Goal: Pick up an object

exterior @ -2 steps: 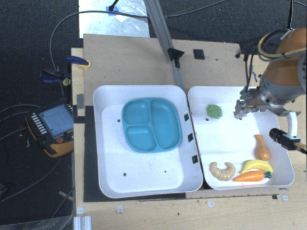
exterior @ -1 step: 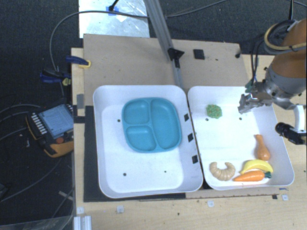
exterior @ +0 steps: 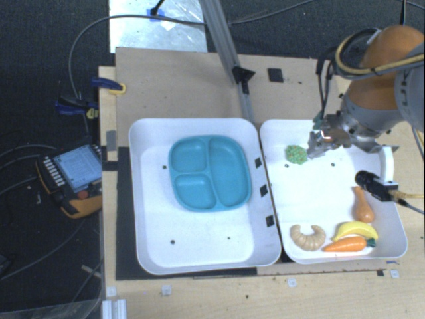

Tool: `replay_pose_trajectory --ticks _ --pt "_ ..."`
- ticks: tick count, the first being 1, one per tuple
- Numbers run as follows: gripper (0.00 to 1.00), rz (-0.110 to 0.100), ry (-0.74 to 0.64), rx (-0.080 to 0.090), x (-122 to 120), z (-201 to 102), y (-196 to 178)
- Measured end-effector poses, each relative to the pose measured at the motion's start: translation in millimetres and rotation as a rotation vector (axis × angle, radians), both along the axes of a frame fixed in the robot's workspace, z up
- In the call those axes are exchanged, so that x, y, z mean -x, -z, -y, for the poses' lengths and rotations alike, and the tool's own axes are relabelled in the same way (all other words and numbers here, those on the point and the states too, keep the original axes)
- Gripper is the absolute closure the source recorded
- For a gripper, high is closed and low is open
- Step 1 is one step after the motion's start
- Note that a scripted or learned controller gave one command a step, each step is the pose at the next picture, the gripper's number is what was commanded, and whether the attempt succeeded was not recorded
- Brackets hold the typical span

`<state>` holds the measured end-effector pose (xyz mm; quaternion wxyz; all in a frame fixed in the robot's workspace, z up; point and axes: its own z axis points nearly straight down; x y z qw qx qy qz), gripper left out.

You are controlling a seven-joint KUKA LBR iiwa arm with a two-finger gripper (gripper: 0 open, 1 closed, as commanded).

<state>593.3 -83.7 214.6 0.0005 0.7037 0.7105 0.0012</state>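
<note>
Two shallow white bins are set side by side on the brown surface (exterior: 179,78). The left bin (exterior: 143,198) contains a blue divided plate (exterior: 209,173) with three compartments, located toward the far half of that bin. The right bin (exterior: 319,191) contains five items. A small green lumpy object (exterior: 296,154) is located in the far left part of the right bin, resting on the bin floor. The gripper (exterior: 316,142) is positioned just to the right of the green lumpy object and slightly farther back, low over the bin; it cannot be determined whether contact is made. Whether the gripper is open or closed cannot be determined, and no item is seen to be held by it. The arm (exterior: 382,78), with its orange band, is extended in from the far right above the right bin. Along the near edge of the right bin, a tan croissant (exterior: 308,236) is located at the left, with an orange carrot (exterior: 345,245) just to its right and a yellow banana (exterior: 356,230) lying against the far side of the carrot. An orange-brown gourd (exterior: 362,207) is located just beyond the banana, toward the right wall of the bin. These four items are well apart from the gripper.
</note>
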Motion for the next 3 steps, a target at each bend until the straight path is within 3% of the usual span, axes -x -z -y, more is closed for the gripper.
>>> replay_pose_trajectory --ticks 3 --pt "1.00 0.000 -0.001 -0.001 -16 -158 -24"
